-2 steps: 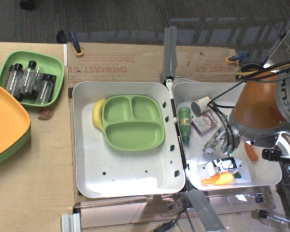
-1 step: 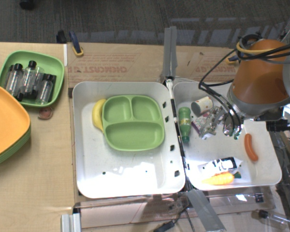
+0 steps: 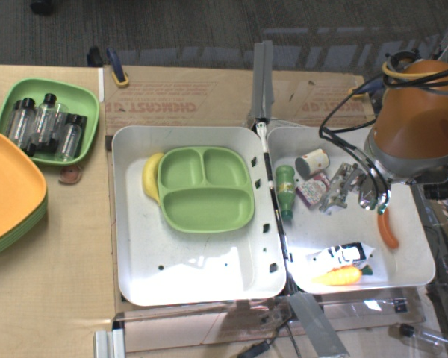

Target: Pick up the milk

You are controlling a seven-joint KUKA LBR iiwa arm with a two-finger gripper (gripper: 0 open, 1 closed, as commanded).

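1. Step in hand: approach. The arm (image 3: 414, 118) enters from the right and its pincer (image 3: 343, 187) hangs over the middle of the right bin (image 3: 422, 271). Nothing can be seen between the metal fingers; whether they are released or clenched cannot be told from this angle.
2. Task object: the milk (image 3: 342, 256), judged to be the small white carton with dark print, lies flat near the front of the right bin, touching a yellow-orange toy (image 3: 339, 276) and well apart from the pincer.
3. Next move: judged to call for travel toward the bin's front edge, then a descent over the carton with the jaws aligned across its narrow side, clear of the orange carrot (image 3: 388, 230) nearby.
4. Neighbours: a green bottle (image 3: 284, 190) lies along the bin's left wall; a green divided plate (image 3: 205, 189) sits in the left bin (image 3: 134, 274).
5. Writing: the cardboard sheet (image 3: 179, 103) on the counter bears red print, seen inverted and not surely legible; the carton's print is too small to read.
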